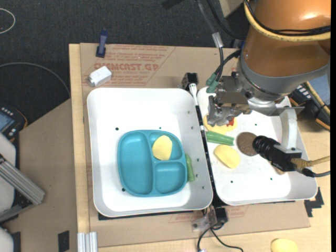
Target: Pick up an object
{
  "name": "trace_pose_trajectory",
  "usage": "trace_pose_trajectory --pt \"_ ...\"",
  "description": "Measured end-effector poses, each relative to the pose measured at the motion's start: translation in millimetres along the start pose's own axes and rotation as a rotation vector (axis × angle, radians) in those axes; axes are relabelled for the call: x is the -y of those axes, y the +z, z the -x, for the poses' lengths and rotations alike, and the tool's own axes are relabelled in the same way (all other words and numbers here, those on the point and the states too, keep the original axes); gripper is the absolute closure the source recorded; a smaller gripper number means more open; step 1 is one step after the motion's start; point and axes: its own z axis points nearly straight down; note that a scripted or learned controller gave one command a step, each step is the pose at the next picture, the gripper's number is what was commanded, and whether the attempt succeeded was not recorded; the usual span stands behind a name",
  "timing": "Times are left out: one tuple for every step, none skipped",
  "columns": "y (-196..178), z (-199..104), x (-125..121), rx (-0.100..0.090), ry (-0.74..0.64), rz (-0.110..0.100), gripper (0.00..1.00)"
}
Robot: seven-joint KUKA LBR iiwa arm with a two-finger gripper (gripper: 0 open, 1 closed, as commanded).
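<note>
My pincer hangs low over the right bin, above a green item and a yellow piece, likely lining up a grab. I cannot tell its grip.

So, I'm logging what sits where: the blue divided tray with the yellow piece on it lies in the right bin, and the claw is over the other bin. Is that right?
Not quite. The camera view shows the blue divided tray, with the yellow piece on it, in the left bin. The claw is over the other one, the right bin.
</note>
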Motion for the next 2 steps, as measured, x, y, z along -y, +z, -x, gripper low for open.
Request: trace_pose_trajectory --pt "-19 -36 -1 -0.004 -0.006 0.013 1.0" --pt "-29 -34 -1 -0.003 -0.003 0.015 1.0"
